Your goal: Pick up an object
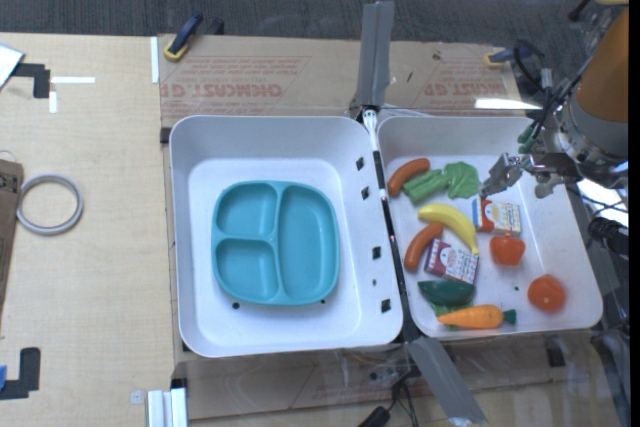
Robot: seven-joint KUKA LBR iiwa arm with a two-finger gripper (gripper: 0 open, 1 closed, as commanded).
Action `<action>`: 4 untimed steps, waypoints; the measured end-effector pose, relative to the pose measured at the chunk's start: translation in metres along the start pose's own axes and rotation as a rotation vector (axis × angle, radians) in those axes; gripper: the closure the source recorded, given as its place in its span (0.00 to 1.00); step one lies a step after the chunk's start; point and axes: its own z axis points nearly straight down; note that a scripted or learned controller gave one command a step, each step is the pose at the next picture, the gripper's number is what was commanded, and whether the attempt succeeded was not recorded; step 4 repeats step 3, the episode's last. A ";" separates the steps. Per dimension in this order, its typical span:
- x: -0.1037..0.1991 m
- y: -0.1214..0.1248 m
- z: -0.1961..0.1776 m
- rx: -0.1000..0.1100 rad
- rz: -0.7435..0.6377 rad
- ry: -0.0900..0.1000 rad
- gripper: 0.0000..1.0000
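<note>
In the camera view, the arm is reaching in over the right bin (590, 245) from its far right corner, and the gripper (503, 177) is hanging above the bin's middle with its fingers spread and nothing showing between them. The toy food is all lying on the bin floor: the banana (449, 221) and the small carton (501, 216) sitting nearest the fingertips (either looks a likely target). Judging from this, the pick is not yet made; descending, closing and lifting are remaining.
</note>
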 end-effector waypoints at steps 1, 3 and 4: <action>-0.027 0.030 0.031 -0.002 0.126 0.000 0.00; -0.072 -0.035 0.140 -0.001 0.274 0.013 0.00; -0.072 -0.035 0.140 -0.001 0.274 0.013 0.00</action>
